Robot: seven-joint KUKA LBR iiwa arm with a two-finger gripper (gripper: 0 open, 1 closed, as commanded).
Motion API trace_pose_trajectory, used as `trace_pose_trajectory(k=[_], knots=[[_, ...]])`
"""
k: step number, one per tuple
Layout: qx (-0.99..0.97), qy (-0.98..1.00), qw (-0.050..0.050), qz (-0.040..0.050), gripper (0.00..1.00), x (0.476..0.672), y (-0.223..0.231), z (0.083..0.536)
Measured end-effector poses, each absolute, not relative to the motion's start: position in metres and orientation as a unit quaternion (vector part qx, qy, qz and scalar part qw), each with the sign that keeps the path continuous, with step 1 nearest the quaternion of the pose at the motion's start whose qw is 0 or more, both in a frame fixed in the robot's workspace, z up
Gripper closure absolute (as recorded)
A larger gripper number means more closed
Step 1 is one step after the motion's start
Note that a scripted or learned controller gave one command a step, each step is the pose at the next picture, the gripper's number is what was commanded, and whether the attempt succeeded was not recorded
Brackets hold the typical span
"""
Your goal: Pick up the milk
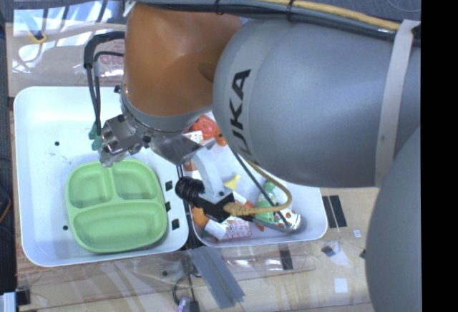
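Camera view looks down on the grey arm (308, 103), which reaches in from the right and covers much of both bins; its orange band (168, 46) sits high over the seam between them; below the band the gripper (112, 144) hangs over the left bin (32, 160), just at the far rim of a green divided plate (114, 207); whether it touches that rim cannot be told, and whether the tool is apart or together cannot be told either, since it is seen from above and is small and blurred; nothing shows clamped in it; the plate lies flat in the near half of the left bin, its three compartments bare; the right bin (315, 230) holds a heap of small things, partly hidden under the arm; a white carton-like shape, taken for the milk (213, 164), lies in that bin near its left wall, tilted, well apart from the gripper; a red and orange packet (207, 130) lies just beyond it; a pink and white packet (232, 230) and a shiny metal thing (292, 221) lie at the bin's near wall, with an orange piece (200, 216) beside them.
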State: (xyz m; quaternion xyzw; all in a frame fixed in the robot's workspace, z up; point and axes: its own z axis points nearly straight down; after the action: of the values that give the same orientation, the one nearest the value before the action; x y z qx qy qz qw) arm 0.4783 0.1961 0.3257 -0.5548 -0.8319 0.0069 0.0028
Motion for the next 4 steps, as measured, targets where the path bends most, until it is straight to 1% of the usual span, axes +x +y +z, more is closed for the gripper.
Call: trace_pose_trajectory(k=[1,2,4], knots=[[-0.552,-0.834,0.004,0.0101,1.00,0.480,0.198,0.333],[-0.498,-0.867,0.001,0.0023,1.00,0.477,0.207,0.371],[-0.489,-0.872,0.003,0.0080,1.00,0.480,0.213,0.385]])
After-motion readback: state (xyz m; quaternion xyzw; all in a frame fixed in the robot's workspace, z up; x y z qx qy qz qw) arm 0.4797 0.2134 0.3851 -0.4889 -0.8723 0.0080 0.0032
